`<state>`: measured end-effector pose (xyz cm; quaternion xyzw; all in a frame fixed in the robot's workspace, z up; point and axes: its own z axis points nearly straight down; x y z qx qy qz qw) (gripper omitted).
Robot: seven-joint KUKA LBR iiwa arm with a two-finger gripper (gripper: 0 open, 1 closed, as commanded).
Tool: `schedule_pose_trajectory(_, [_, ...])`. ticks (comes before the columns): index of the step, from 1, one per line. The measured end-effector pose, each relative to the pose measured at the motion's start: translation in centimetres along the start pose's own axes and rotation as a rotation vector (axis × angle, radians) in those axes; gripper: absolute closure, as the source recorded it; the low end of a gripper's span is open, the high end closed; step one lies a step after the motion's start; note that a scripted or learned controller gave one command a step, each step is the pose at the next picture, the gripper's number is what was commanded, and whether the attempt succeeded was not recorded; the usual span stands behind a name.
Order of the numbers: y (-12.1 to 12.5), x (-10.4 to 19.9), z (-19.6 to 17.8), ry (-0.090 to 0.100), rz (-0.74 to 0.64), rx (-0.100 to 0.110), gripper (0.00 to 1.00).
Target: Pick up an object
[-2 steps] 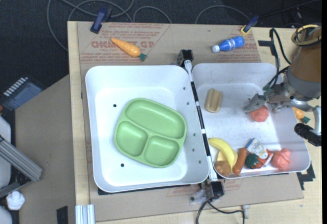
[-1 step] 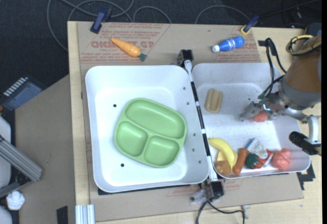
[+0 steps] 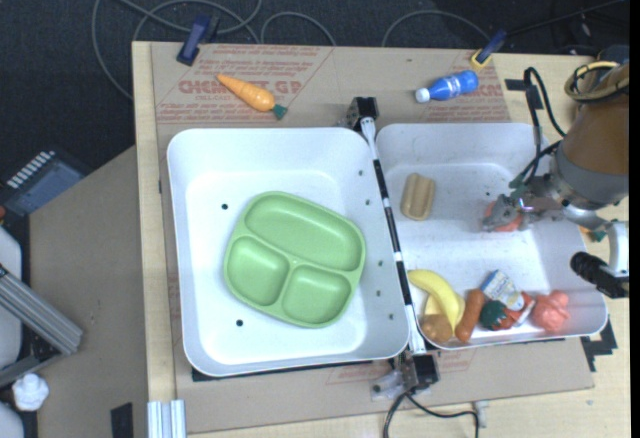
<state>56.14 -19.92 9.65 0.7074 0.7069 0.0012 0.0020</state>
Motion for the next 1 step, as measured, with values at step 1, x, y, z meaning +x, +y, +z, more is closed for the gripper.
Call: schedule_pose_trajectory(1, [1.58, 10.59, -2.9, 0.002, -0.003, 0.002, 1.0])
